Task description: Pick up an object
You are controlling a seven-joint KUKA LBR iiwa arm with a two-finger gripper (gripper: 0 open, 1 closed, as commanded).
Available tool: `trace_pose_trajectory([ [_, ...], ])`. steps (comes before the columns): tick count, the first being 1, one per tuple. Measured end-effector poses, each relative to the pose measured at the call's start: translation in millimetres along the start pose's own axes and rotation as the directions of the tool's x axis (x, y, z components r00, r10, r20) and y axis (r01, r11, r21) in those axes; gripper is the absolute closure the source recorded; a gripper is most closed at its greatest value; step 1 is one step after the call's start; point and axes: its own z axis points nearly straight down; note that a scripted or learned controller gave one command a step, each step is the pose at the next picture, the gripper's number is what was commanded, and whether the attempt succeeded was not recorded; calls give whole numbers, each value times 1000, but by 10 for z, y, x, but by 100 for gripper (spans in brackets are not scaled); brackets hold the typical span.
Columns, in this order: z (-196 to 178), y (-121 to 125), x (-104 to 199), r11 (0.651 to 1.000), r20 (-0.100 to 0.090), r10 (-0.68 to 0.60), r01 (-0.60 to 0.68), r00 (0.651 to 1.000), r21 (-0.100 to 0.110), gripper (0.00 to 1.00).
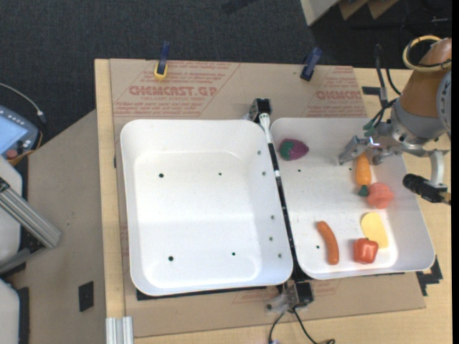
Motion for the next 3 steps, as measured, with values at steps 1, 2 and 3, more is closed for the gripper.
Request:
trace_pose_trajectory([
  [1,-111,6,-7,1000,10,-4,4,1000,-1,100],
  [2,-57,-304,709,1000,5,-4,4,1000,10,100],
  [3,14,-381,1327,1000,9,-4,4,1000,5,100],
])
